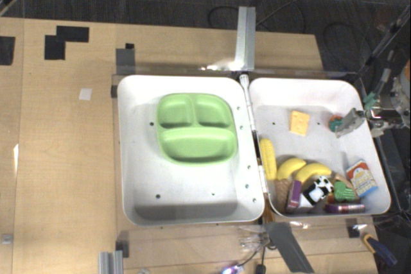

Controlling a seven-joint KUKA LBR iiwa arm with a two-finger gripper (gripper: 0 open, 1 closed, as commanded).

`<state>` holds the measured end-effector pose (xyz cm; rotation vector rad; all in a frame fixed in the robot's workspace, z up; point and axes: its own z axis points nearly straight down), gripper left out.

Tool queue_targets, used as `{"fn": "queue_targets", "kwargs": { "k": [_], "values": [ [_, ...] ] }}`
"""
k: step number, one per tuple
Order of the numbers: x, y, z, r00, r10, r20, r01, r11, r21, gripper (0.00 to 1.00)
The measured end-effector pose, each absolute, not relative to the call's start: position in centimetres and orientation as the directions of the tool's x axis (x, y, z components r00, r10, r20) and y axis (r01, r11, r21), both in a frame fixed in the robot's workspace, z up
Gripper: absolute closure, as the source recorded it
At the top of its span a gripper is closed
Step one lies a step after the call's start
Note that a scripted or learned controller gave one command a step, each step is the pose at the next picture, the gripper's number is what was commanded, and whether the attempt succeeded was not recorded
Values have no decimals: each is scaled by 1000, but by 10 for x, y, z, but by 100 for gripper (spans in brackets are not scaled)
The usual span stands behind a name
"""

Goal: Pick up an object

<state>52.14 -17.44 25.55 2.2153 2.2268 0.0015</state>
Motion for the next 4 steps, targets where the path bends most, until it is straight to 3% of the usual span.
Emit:
{"fn": "queue_targets", "kwargs": {
  "k": [1, 2, 3, 4],
  "values": [
    [573, -195, 342, -57, 998, -1, 998, 57, 5, 0],
    [595, -168, 181, -255, 967, 1, 967, 255, -1, 0],
    [622, -134, 90, -277, 961, -5, 961, 277, 11, 0],
    [625, -144, 125, -535, 845, -3, 845, 535, 5, 0]
  ]
}}
